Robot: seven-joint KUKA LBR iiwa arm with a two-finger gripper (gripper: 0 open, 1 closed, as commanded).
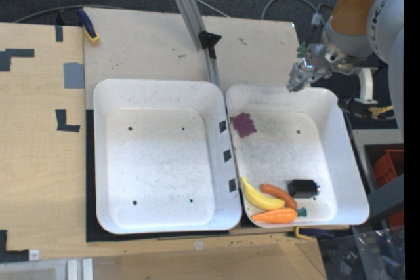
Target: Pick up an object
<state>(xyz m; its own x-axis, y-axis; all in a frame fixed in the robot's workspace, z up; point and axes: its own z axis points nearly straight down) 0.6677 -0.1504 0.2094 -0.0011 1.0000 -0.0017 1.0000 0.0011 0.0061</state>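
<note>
Left bin (pixel 157 154): floor bare, open access from above across whole area. Right bin (pixel 328 141): upper and mid floor mostly free, only flat purple piece (pixel 243 124) near the divider side. Clutter packed along near wall: banana (pixel 258 197), two carrots (pixel 279 204), black block (pixel 302 188) (all touching or just beside each other, tight gaps). Slanted metal pole (pixel 187 3) crosses above far edge between bins. Gripper (pixel 296 81) sits over right bin's far rim.
</note>
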